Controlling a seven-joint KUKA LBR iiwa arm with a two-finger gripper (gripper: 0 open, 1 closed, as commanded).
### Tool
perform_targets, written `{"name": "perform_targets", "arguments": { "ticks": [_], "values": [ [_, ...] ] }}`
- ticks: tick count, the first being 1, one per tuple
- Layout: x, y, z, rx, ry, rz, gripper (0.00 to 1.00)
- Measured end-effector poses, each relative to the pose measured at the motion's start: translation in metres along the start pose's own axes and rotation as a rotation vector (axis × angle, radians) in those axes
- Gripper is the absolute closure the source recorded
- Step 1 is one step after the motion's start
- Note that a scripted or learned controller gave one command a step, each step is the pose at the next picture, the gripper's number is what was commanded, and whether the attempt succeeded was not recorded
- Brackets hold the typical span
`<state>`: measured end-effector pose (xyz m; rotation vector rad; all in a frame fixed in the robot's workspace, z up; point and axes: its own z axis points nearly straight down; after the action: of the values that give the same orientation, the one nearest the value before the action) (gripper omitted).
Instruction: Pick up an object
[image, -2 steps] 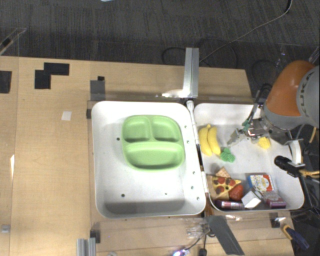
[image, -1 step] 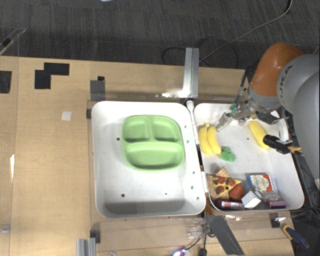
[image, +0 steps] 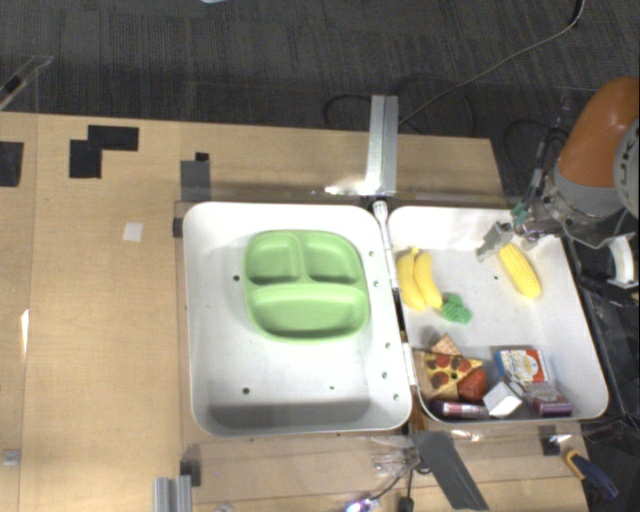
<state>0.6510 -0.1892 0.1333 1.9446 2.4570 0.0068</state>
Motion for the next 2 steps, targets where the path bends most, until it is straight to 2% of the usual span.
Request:
{"name": "perform_targets", "arguments": {
  "ticks": [1,2],
  "values": [
    [-0.016,0.003,0.045,0.0,0.0,-0.004,0.0],
    [-0.015,0.006,0.031,-0.008,-0.005,-0.011,1.0]
  ]
}}
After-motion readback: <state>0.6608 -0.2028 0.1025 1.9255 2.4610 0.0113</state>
